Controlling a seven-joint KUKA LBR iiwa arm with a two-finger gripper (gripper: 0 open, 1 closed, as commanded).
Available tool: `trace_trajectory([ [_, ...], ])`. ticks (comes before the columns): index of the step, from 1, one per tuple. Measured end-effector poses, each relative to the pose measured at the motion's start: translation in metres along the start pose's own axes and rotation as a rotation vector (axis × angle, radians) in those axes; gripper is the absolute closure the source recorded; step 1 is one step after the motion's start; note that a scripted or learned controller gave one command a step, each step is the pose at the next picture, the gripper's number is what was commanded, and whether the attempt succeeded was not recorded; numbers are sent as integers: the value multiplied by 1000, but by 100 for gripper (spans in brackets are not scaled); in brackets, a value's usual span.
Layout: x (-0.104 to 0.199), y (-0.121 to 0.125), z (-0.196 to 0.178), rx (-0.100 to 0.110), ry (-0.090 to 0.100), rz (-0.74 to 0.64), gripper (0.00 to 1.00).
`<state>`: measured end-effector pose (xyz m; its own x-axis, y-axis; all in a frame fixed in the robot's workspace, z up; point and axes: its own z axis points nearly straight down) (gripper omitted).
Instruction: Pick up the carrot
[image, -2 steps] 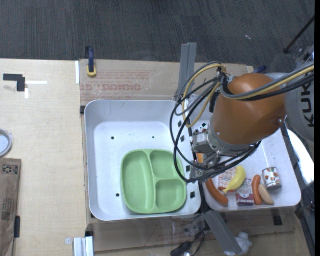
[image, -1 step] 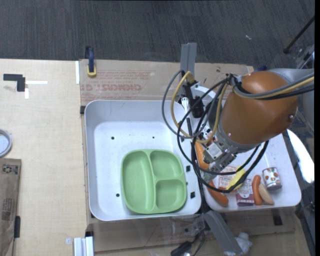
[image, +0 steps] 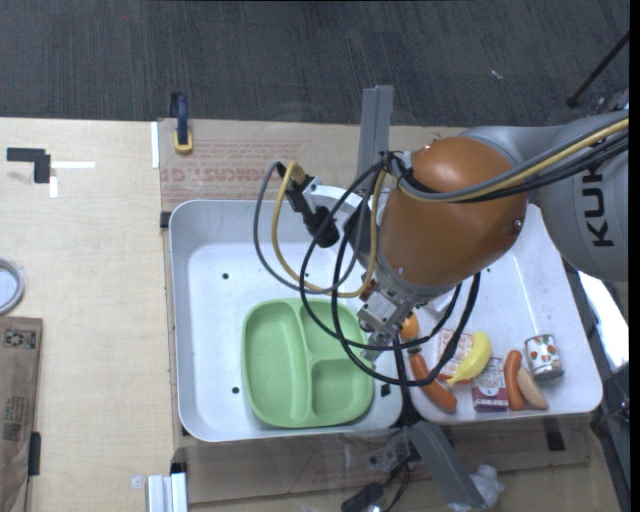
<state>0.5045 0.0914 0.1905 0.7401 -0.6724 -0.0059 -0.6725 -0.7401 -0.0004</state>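
- Camera view: my pincer (image: 384, 325) hangs over the seam between the two bins, beside the green divided plate (image: 305, 365); whether it is open, I cannot tell.
- The carrot (image: 431, 383) lies in the right bin (image: 560, 290), next to the banana (image: 472, 358).

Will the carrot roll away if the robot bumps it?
Probably. The carrot looks long and rounded, so a bump could roll it sideways, though the banana beside it may stop it. It also looks smooth and tapering, so it might slip from a pinch.
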Motion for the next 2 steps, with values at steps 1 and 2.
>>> trace_trajectory([
  [1, 60, 40, -72, 2, 1, -8, 100],
  [2, 21, 54, -123, -1, -2, -85, 100],
])
